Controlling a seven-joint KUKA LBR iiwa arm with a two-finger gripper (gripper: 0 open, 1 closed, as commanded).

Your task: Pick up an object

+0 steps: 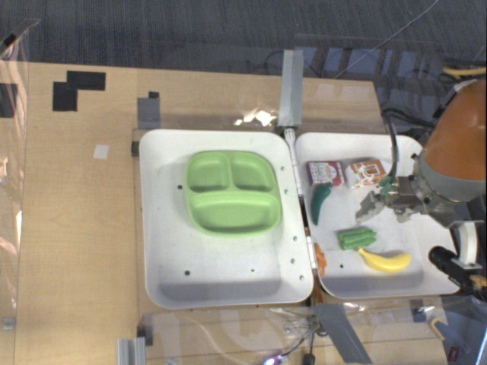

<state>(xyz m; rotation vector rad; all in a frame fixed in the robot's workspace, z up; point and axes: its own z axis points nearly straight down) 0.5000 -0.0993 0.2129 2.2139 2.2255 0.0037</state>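
- Gripper [373,206] hung over the right bin [407,281], reaching in from the right; its fingers looked parted, with nothing seen between them.
- Candidates for the pick all lay in that right bin: a green block-like object [357,238] just below the gripper, a banana [386,261] near the bin's front edge, a dark green pepper-like piece [319,201] by the left wall, and two small printed packets [326,173] [364,172] side by side at the back.
- Left bin [160,226] held a green divided plate [231,192], well apart from the gripper and, in my judgement, not the target here.
- Step in hand seemed to be the approach before a grasp, since no object was yet between the fingers.
- Nearest target appeared to be the green block; a good grasp would centre the fingers across its narrow width and descend straight, so neither finger landed on top of it.
- Banana lay just beside the block, so the closing line should run clear of it to avoid nudging both together.
- Risk, as I judged it: the block lay slightly tilted in the view, and fingers not turned to match could push it aside instead of pinching it.
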